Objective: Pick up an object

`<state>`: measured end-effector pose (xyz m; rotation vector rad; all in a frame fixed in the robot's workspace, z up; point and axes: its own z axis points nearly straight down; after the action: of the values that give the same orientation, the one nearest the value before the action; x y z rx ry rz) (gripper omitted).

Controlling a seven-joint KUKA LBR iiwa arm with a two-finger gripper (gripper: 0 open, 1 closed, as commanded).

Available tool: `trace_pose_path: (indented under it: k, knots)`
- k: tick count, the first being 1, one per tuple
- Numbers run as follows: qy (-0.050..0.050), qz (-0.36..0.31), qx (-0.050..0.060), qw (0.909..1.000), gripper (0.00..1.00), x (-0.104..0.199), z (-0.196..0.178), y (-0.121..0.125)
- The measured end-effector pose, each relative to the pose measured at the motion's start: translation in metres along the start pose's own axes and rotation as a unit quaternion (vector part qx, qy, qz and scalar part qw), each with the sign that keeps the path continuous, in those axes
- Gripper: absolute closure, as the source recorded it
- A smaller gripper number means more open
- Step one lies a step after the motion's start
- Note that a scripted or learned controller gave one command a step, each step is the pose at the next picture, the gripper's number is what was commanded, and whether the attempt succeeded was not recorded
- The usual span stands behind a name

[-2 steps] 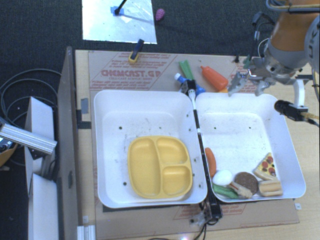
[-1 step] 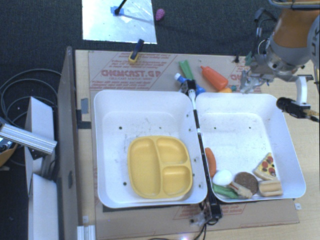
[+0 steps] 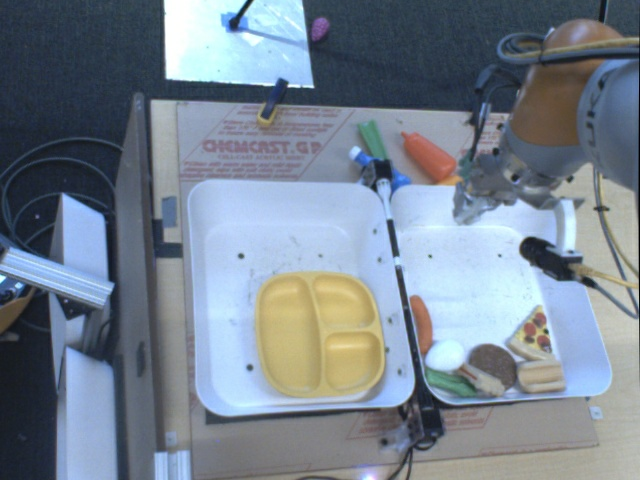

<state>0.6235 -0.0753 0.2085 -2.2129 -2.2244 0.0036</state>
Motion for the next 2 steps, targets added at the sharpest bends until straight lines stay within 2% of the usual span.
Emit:
trace_pose_path:
  k: [1, 2]
  knots:
    - [0.000, -0.002, -0.002, 1.0000, 1.00, 0.056, 0.025, 0.009]
    - [-0.001, 0.000, -0.002, 1.0000, 1.00, 0.066, 0.024, -0.008]
